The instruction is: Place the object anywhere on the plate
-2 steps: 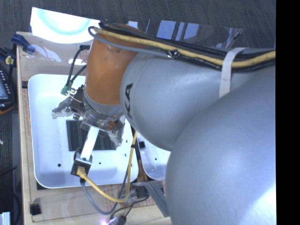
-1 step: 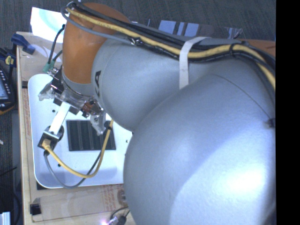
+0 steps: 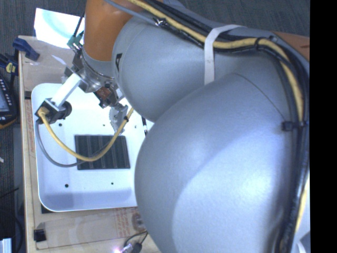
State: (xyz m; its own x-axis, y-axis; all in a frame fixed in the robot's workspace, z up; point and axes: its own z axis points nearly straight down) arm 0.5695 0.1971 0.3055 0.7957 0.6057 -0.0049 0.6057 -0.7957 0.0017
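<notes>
A dark ribbed rectangular plate point(image 3: 102, 152) lies flat on the floor of the left white bin point(image 3: 58, 194). My gripper point(image 3: 117, 113) hangs over the bin's far part, just above and behind the plate's far right corner. It sits under the orange band point(image 3: 105, 20) of the wrist. A white tube with a black end point(image 3: 55, 107) sticks out to the left of the wrist. From it a yellow cable point(image 3: 68, 146) loops down across the plate. The bulky grey arm point(image 3: 221, 141) hides the bin's right side and everything further right.
The bin's raised white rim point(image 3: 36, 141) runs along the left and near sides. Wooden bench point(image 3: 79, 228) shows in front of the bin. Blue clamps point(image 3: 23, 47) and a black device point(image 3: 6, 101) sit at the bench's left edge.
</notes>
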